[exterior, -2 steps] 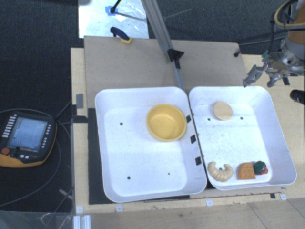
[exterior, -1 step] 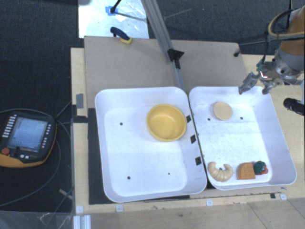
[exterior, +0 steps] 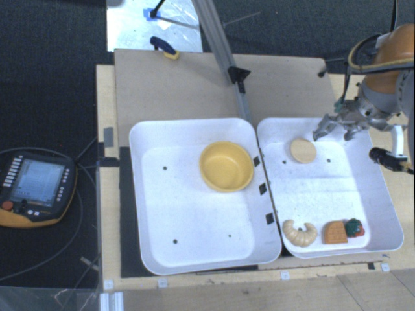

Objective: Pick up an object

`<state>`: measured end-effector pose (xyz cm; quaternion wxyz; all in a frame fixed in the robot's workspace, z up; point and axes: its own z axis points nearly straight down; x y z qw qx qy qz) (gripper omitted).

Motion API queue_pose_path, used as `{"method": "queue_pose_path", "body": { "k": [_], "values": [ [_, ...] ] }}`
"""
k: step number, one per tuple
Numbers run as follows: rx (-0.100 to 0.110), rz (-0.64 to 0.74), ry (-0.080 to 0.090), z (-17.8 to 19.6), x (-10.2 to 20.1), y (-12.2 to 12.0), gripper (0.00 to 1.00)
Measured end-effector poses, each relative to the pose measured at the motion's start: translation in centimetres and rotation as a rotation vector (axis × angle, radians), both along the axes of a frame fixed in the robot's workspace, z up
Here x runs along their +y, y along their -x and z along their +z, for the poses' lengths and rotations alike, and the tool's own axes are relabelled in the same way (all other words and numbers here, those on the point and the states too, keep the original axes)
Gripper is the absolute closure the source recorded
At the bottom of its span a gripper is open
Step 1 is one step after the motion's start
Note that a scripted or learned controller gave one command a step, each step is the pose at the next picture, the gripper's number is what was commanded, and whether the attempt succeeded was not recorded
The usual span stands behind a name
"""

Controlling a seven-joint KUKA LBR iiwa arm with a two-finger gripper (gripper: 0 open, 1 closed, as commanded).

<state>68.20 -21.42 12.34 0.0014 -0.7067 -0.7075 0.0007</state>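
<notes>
Over the right bin's (exterior: pixel 382 203) far edge, your gripper (exterior: pixel 338 129) hangs with fingers spread, holding nothing; the round tan disc (exterior: pixel 303 151) lies just beside it; you're at the approach step; next, I judge, centre and descend.

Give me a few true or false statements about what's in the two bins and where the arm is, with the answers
1. The yellow bowl sits in the left bin. True.
2. The round tan disc lies in the left bin. False: it lies in the right bin, near its far edge.
3. The croissant lies beside the orange piece at the right bin's near edge. True.
4. The gripper is over the bowl. False: it is at the right bin's far edge, near the disc.
5. The bowl lies upside down. False: it is upright.
</notes>
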Motion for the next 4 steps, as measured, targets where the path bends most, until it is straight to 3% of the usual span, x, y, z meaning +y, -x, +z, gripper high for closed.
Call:
{"method": "queue_pose_path", "body": {
  "k": [1,3,4],
  "values": [
    [-0.006,0.001,0.002,1.4,-0.1,-0.1,1.00],
    [-0.007,-0.001,0.002,10.6,0.3,0.3,1.00],
    [-0.010,-0.001,0.003,17.0,-0.1,0.3,1.00]
  ]
}}
